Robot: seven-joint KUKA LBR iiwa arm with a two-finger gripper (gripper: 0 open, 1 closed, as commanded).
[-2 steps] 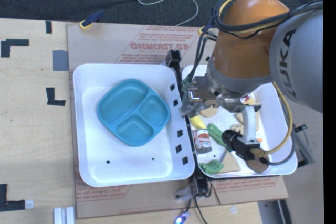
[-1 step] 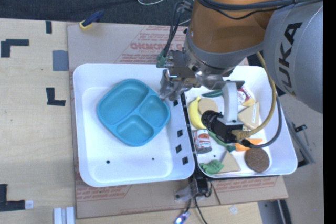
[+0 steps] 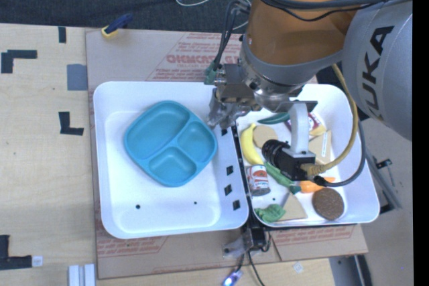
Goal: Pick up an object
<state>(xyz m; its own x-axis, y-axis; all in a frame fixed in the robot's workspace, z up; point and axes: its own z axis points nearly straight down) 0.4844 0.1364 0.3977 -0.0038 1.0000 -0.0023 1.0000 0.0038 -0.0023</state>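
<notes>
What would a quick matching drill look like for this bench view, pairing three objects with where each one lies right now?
Things:
1. blue sectioned plastic plate
2. yellow plastic banana
3. brown round cookie-like disc

Places:
A. front right corner of the right bin
B. middle of the left bin
C. right bin, beside the divider between bins

Pairs: 1-B, 2-C, 3-A

Two bins side by side on a sheet of cardboard, arm above their shared edge.

The left bin [image 3: 107, 164] holds a divided plate [image 3: 169, 142] in its upper middle. The right bin [image 3: 358, 201] is crowded: a banana [image 3: 249, 145] at its left, a can [image 3: 259, 180] just below it, a round disc [image 3: 328, 203] at lower right. The gripper [image 3: 224, 114] hangs at frame centre over the bins' upper divide, the arm [image 3: 315, 10] filling the upper right. The cardboard [image 3: 167, 53] lies beneath both bins.
</notes>
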